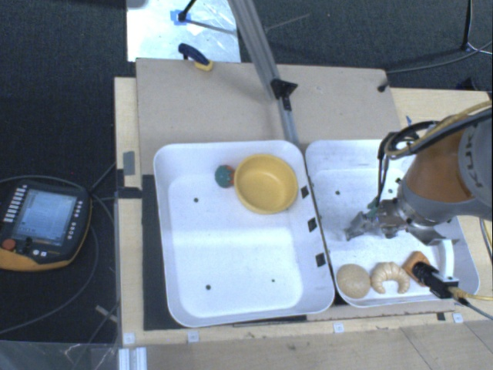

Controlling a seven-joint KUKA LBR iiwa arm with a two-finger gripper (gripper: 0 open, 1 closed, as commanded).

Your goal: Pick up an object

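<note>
Where the bench carries two shallow white plastic bins side by side, the left bin (231, 284) holds a smooth round yellow bowl (266, 183) with a small dull-green ball (224, 176) touching its left rim. Along the right bin's (339, 160) near edge lie a pale tan rounded bun (353, 280), a beige crescent-shaped croissant (390, 277) and a small orange-brown piece (418, 260). Brown cardboard backs the bins; dark carpet surrounds the bench, with a pendant controller (42, 223) lying at left. Hovering low over the right bin, the metal gripper (368, 223) hangs above the bun; whether its jaws are spread, I cannot tell.
</note>
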